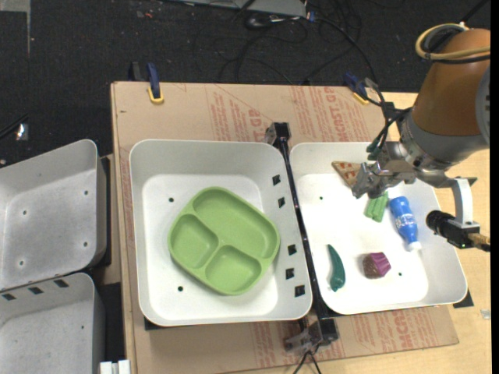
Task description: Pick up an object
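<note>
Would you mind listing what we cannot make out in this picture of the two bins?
- Pincer, camera view: too small and dark against the arm to tell open from shut.
- Green block, camera view: its upper end is covered by the pincer, so contact cannot be judged.
- Tan wedge, camera view: its right part lies behind the pincer.
- Blue bottle, camera view: label too small to read.

Green plate [224,241], blue bottle [403,220], purple block [376,264].
</note>
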You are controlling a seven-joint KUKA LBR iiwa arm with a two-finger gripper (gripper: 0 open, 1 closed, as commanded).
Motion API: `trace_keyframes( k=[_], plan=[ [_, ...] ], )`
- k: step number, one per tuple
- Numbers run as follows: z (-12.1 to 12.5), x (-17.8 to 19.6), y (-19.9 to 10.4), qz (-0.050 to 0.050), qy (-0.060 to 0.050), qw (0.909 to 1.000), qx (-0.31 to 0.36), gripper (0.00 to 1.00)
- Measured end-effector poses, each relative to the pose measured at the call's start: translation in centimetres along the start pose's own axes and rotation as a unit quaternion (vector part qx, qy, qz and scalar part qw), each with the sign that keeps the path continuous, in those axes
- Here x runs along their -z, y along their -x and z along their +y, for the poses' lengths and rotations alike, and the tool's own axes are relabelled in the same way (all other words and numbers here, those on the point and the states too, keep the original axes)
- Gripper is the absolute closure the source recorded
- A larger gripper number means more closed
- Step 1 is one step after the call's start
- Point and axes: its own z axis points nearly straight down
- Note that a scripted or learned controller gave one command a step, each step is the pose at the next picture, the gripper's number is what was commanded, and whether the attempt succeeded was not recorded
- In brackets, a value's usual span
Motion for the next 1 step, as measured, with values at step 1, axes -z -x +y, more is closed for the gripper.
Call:
trace_keyframes(
  k=[1],
  plan=[
    [1.20, 0.04, -6.16, 0.000, 0.000, 1.0000, 0.000, 1.00]
  ],
)
